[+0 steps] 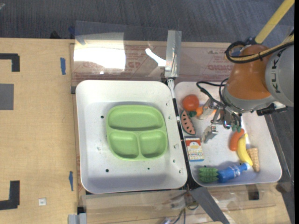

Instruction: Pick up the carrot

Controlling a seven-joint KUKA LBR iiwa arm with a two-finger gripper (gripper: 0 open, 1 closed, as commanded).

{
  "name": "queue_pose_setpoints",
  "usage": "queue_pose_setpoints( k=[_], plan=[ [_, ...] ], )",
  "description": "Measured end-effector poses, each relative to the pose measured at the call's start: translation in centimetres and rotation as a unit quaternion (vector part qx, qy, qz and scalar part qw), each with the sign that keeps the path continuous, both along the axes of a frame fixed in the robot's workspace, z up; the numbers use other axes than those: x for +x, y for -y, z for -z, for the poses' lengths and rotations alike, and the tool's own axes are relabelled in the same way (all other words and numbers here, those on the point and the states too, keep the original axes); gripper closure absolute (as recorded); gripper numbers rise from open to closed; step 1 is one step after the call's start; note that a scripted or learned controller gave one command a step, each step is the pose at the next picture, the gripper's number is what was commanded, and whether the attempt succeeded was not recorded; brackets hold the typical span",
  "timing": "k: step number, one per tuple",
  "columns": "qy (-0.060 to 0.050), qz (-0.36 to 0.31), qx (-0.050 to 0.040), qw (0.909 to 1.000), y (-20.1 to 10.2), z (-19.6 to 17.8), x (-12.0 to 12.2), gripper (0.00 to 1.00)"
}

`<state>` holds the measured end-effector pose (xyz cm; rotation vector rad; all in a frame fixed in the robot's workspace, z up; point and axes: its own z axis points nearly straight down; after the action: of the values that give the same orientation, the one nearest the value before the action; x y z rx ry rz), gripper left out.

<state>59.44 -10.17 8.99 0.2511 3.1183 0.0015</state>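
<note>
The carrot (234, 142), a short orange piece with a green top, lies in the right bin (271, 139) beside a yellow banana (243, 151). My gripper (220, 128) hangs over the middle of that bin, just left of the carrot's green end and not touching it. It is open, and nothing sits between its fingers (209, 133). The arm's orange band (247, 78) rises behind it at the upper right.
The right bin also holds a tomato (190, 101), a watermelon slice (188, 123), a small box (194, 149), a green toy (208, 174), a blue bottle (231, 172) and an ice-cream cone (253, 156). The left bin (88, 125) holds a green divided plate (137, 130).
</note>
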Motion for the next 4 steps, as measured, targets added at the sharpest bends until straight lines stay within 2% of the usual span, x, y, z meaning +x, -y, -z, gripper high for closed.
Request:
queue_pose_setpoints(
  k=[1, 2, 3, 4],
  plan=[
    [-0.015, -0.019, 0.0007, 0.9997, -0.5, 0.1, 5.3, 0.00],
    [0.003, -0.019, -0.0017, 0.9998, -0.6, -1.4, 6.1, 1.00],
    [0.001, 0.064, 0.0003, 0.9980, -1.5, -10.0, 4.0, 1.00],
    [0.002, -0.008, -0.0015, 1.0000, 1.4, -19.8, 6.2, 1.00]
  ],
)
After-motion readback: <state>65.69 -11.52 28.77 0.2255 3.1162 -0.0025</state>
